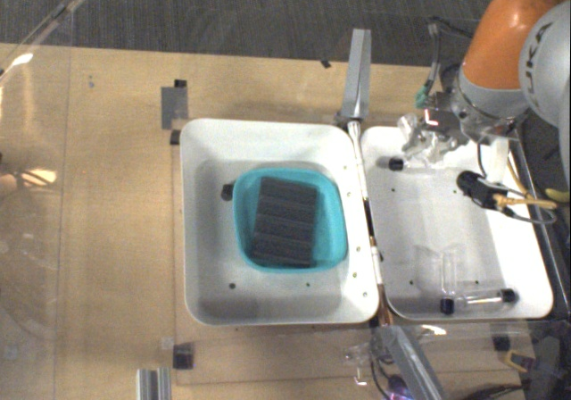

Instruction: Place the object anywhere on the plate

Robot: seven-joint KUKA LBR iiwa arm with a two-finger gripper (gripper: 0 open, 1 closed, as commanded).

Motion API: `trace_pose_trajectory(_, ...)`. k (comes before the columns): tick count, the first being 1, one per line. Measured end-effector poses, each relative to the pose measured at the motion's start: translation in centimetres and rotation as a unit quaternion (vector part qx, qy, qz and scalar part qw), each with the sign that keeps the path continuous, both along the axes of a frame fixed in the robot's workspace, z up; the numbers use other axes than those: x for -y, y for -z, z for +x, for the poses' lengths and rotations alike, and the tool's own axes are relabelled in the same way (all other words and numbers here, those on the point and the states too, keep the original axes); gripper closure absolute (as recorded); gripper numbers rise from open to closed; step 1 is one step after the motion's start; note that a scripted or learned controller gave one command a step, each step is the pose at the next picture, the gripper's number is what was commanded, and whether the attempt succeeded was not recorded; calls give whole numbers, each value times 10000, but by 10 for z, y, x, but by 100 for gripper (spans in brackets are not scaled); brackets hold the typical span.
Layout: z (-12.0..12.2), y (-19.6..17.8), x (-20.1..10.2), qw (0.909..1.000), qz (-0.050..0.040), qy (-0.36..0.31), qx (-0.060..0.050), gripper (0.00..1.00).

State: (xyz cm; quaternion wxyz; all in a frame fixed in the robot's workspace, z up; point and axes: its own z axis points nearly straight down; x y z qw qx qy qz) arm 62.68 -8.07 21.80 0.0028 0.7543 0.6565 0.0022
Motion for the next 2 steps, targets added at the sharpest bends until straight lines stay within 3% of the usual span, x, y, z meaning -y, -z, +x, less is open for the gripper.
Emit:
trace_pose_trajectory(1, -34, 33, -102, 9986, 8, -522, -20, 100)
trace_pose_trajectory(2, -34, 33, -102, 9987, 8, -517, -19, 0)
